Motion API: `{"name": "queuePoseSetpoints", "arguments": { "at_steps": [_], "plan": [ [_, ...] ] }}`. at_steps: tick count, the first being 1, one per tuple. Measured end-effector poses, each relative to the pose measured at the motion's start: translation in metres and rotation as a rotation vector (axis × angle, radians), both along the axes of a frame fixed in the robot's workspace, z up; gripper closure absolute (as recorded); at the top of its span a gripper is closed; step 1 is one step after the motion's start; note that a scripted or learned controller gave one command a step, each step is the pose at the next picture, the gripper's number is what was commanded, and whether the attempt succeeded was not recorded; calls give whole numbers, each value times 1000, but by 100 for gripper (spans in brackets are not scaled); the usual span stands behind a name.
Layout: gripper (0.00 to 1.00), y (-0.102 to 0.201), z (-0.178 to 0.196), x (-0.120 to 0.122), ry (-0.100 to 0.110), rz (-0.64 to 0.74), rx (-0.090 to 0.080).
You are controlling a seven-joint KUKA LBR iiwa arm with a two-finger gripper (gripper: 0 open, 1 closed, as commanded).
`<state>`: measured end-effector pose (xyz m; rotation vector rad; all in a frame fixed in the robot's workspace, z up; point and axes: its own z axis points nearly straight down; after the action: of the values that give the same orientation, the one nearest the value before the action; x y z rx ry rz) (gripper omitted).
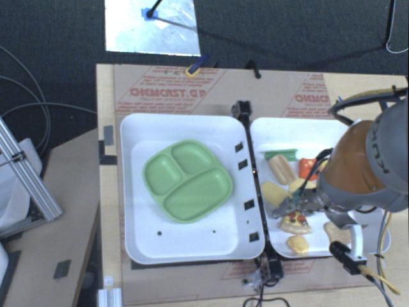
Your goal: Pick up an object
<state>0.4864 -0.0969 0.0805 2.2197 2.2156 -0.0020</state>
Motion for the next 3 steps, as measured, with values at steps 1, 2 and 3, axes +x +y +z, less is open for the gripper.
{"name": "queuePoseSetpoints", "arguments": {
  "at_steps": [1, 2, 3],
  "plan": [
    [100, 2, 17, 3, -5, 5, 5],
    [100, 57, 109, 5, -8, 13, 7],
    [100, 93, 245, 3, -15, 13, 7]
  ]
}}
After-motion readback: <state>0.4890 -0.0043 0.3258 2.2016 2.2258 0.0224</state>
